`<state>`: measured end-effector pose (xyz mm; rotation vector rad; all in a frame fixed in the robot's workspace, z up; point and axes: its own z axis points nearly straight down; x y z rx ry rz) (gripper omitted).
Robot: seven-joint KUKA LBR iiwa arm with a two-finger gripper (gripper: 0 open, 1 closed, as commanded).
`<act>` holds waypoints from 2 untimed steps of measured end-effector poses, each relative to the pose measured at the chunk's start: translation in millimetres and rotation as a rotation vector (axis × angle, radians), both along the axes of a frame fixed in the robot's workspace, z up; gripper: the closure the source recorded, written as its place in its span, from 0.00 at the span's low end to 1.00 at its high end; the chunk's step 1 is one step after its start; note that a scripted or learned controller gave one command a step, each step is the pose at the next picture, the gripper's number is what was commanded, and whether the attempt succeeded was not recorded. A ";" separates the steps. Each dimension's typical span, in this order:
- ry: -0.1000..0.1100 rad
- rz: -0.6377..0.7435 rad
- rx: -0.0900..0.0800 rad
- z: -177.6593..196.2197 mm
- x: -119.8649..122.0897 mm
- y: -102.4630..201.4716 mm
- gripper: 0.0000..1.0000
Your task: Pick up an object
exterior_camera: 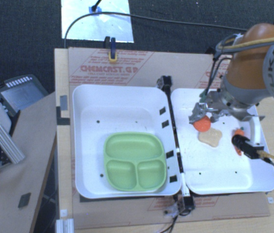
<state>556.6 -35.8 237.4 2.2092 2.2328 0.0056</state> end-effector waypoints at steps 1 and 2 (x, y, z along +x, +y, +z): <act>0.002 0.000 0.000 -10.9 7.2 58.6 1.00; -0.001 0.000 0.001 -0.4 18.5 112.4 1.00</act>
